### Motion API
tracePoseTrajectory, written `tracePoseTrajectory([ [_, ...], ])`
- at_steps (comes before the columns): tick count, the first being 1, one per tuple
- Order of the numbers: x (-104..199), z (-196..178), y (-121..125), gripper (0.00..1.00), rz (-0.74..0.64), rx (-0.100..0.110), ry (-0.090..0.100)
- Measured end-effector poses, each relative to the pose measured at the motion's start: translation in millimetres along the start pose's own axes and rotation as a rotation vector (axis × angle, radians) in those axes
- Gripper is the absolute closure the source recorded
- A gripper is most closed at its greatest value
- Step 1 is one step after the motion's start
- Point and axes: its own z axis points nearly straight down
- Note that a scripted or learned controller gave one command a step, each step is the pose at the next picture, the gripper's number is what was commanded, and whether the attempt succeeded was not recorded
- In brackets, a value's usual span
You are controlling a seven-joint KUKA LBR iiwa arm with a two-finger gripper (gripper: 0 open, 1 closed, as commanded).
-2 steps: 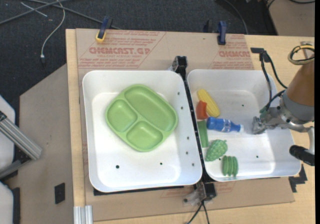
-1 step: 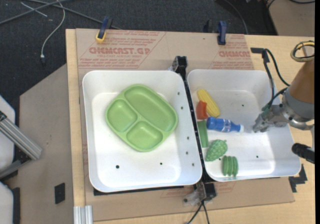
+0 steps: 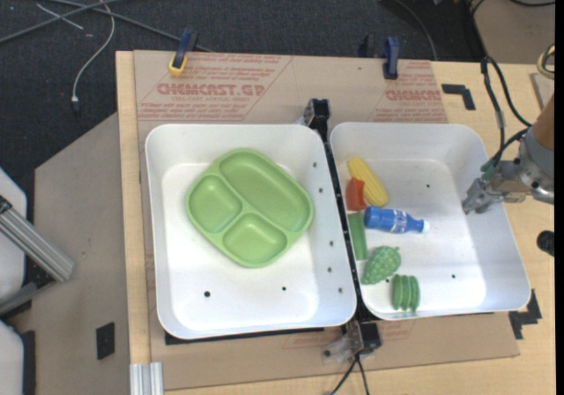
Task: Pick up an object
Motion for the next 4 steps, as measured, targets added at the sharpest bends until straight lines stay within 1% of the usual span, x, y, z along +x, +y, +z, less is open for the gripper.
tracePoseTrajectory([
  [1,-0.3,-60.5,-6.5,1.0,0.001,0.001,0.0],
  [2,5.4,-106.6,-3.4,1.0,-0.001,0.001,0.0],
  [3,59.6,-94.9,2.2,1.0,-0.004,0.009,0.006],
  [4,117.0,-97.7,-8.1,1.0,-0.004,0.01,0.007],
])
